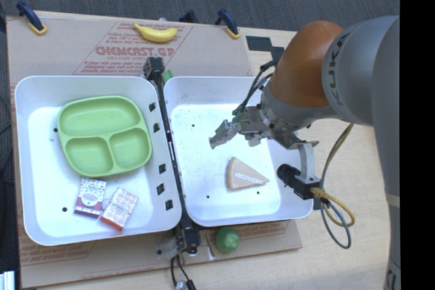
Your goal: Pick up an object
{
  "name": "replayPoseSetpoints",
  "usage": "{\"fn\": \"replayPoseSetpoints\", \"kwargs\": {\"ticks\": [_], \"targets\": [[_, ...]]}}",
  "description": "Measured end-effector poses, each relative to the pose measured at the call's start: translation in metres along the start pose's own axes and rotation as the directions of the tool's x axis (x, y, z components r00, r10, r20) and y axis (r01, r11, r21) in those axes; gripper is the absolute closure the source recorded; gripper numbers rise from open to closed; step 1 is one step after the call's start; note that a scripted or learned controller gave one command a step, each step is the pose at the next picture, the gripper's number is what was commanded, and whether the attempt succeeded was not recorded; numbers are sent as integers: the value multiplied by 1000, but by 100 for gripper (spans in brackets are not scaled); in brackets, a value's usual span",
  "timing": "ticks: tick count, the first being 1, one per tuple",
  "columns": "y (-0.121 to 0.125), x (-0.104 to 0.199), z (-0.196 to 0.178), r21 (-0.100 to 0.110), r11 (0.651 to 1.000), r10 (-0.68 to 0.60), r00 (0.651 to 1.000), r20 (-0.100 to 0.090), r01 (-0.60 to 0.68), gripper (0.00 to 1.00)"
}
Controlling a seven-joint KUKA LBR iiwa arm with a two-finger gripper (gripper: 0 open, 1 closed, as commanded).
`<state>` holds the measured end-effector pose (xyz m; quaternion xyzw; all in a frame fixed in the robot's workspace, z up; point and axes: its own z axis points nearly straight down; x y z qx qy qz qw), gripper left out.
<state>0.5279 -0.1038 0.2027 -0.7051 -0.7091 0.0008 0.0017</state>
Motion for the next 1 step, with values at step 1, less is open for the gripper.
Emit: {"fn": "replayPoseSetpoints", "kwargs": {"ticks": [1], "targets": [[38, -47, 74, 0, 1000, 0, 1000, 2, 0, 0]]}}
